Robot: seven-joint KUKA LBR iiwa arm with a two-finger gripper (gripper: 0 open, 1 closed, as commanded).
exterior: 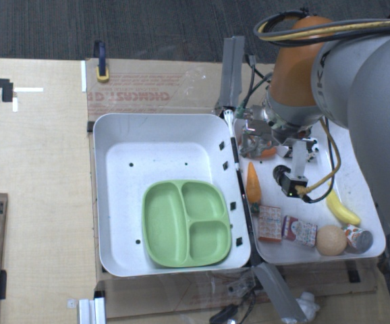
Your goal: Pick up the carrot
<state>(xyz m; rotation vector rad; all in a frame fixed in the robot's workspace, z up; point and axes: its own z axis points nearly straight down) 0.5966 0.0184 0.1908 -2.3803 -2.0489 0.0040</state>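
A dark grey carpeted floor (114, 12) runs across the top of the view. Below it lies the pale wooden surface (33, 167), marked near its upper left corner with black and white tape pieces (6, 90). A sheet of brown cardboard (154, 90) with red printed lettering lies flat on the surface, held at its upper left by a blue-and-yellow clamp (100, 61). The light is even and soft.

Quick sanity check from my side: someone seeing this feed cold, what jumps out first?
The big grey arm with its orange band dominates the upper right, hanging over the right bin. Next is the green divided plate lying alone in the left bin. Then the carrot along the right bin's left wall, just below the gripper, with a banana nearby.
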